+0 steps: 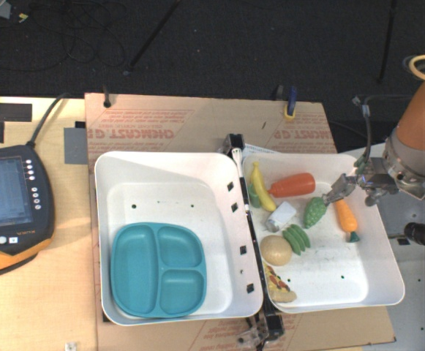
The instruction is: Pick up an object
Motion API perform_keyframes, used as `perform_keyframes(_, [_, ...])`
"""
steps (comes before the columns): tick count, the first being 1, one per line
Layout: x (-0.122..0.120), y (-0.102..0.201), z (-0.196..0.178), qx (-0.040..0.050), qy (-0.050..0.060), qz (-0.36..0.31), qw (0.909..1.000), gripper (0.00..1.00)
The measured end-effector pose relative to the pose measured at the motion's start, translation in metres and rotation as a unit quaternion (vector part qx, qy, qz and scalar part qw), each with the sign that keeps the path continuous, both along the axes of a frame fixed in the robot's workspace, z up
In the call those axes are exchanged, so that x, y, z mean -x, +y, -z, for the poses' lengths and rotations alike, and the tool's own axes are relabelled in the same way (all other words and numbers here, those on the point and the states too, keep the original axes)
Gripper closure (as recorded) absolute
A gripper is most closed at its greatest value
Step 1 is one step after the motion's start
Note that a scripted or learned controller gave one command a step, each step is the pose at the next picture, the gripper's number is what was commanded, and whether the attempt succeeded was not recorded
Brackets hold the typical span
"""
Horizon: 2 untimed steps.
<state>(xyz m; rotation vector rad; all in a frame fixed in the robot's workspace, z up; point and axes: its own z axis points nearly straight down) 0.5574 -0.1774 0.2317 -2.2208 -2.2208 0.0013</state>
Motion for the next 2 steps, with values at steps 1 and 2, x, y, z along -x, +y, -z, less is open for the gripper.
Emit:
perform_keyframes(1, [-0.026, -0.002, 0.128, 0.0014, -0.004, 0.001, 1.0000, 0.00])
perform_keyframes(2, [-0.002, 0.023, 0.145, -0.0012, 0.002, 0.000, 1.0000, 0.00])
